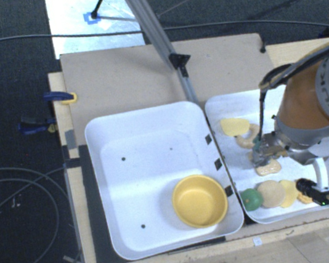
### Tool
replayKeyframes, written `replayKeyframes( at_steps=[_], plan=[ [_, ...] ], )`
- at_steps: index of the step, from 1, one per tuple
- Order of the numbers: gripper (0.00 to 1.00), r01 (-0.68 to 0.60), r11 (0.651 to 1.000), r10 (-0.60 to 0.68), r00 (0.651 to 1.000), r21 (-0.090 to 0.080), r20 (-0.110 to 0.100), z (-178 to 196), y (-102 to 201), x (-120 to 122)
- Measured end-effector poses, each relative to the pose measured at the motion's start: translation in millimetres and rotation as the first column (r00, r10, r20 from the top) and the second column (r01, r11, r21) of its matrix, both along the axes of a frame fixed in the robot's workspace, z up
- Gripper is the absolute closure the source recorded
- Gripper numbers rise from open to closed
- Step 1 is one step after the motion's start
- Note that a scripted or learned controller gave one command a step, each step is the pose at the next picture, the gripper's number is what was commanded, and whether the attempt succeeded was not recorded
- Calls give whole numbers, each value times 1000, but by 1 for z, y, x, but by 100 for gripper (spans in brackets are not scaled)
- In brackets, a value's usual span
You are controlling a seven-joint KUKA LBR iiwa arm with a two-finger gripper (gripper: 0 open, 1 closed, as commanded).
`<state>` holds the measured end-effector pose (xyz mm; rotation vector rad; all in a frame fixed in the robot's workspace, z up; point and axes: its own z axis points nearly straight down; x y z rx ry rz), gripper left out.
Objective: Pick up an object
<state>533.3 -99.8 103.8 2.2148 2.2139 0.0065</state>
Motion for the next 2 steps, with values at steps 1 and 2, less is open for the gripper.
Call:
replayKeyframes(
  at_steps=[1,2],
  plan=[
    [100,-1,1000,1,1000,3,-6,44,-6,1],
    [100,-5,1000,5,1000,2,-1,108,-11,6]
  ],
)
